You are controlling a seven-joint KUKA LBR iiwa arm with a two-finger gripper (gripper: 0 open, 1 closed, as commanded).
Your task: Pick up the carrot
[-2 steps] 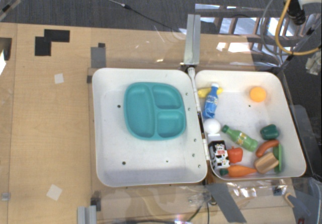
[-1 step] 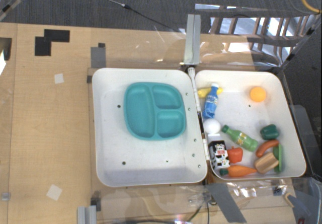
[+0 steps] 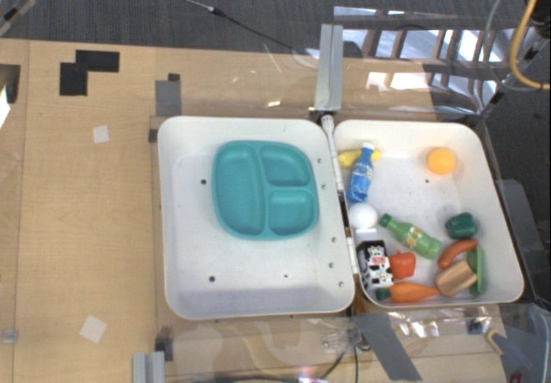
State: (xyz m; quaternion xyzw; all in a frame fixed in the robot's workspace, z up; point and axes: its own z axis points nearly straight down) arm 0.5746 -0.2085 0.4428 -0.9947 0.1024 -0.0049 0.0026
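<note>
Two white bins sit side by side on the bench (image 3: 77,244). The left bin (image 3: 185,287) holds a teal divided tray (image 3: 263,188). The right bin (image 3: 491,192) is crowded: a blue bottle (image 3: 361,175), a green bottle (image 3: 411,236), an orange ball (image 3: 442,161), a white ball (image 3: 362,218), a small cow-patterned carton (image 3: 375,261), and more toy food in the near right corner. The carrot (image 3: 412,293) lies flat along the bin's near wall, just beside the carton. From here I cannot tell the gripper's state or how it stands to the carrot.
</note>
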